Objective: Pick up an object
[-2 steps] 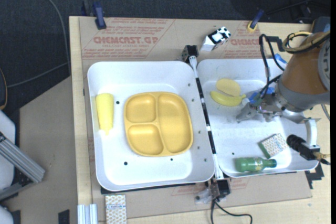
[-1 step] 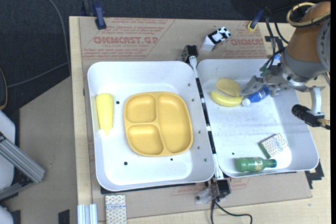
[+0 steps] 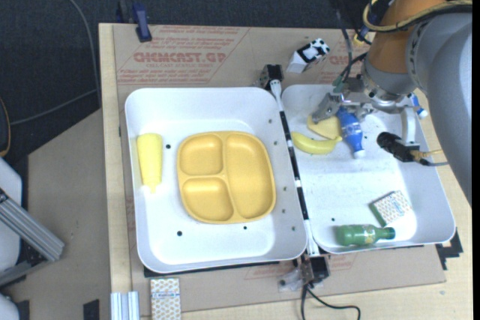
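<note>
My gripper [image 3: 341, 105] hangs low over the far left part of the right bin [image 3: 427, 191]. Directly under it lies a blue bottle [image 3: 351, 133] with a white label, its upper end tucked beneath the gripper. Whether that bottle is gripped is not visible. A yellow banana [image 3: 313, 143] lies just left of the bottle, touching it. Nearer the front of the same bin a green bottle [image 3: 361, 234] rests on its side, with a small patterned packet [image 3: 390, 206] behind it.
The left bin [image 3: 150, 105] holds a yellow divided plate [image 3: 225, 176] and a yellow cylinder [image 3: 149, 158] beside it. On the cardboard behind the bins sit a black-and-white toy [image 3: 311, 52] and a blue clip [image 3: 140, 22].
</note>
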Available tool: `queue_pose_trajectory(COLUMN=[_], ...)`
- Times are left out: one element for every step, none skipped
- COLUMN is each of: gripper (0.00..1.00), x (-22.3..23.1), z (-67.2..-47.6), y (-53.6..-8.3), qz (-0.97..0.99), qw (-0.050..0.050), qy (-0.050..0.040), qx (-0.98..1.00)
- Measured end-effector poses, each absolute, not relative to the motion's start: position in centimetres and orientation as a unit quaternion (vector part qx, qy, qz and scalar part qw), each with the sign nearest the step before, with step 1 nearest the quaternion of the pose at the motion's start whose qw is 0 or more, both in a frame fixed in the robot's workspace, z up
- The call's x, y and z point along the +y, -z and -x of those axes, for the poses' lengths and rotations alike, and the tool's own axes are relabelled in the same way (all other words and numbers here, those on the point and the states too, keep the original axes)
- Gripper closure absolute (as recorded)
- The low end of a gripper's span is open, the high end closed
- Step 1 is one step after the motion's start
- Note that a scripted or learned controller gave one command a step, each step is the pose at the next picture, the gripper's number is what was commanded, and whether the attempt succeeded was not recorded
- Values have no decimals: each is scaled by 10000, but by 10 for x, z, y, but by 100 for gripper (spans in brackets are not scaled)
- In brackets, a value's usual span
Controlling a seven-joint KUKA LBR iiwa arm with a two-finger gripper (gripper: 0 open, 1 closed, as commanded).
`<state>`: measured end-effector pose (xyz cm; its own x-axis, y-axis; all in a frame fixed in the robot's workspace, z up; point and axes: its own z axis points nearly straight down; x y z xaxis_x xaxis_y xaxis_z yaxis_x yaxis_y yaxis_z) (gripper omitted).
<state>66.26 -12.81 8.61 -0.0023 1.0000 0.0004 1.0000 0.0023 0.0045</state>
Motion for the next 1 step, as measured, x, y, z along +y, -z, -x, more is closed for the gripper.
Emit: queue_pose_trajectory(gripper=[100], x=[-129], z=[-664], y=[-99], qz=[-7060], qw=[50], qy=[-27], qx=[7082])
